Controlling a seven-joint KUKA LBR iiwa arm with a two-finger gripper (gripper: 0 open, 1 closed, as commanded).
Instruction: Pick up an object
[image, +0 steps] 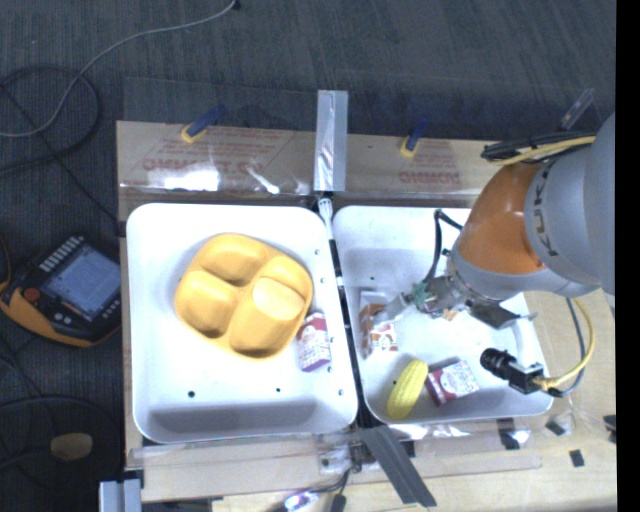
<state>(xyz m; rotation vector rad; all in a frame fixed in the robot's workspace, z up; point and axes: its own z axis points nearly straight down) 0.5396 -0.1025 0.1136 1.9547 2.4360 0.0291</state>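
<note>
yellow lemon (407, 389) upright, long axis near-vertical

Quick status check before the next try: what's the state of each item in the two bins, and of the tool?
Yellow moulded tray: lying in the left bin, untouched.
Small red-and-white packet: in the left bin, beside the tray's right edge.
Snack packet: in the right bin, near the divider.
Yellow lemon-like object: at the right bin's front.
Red packet: beside it, lying flat.
Tool: low over the right bin, finger state unclear.
</note>
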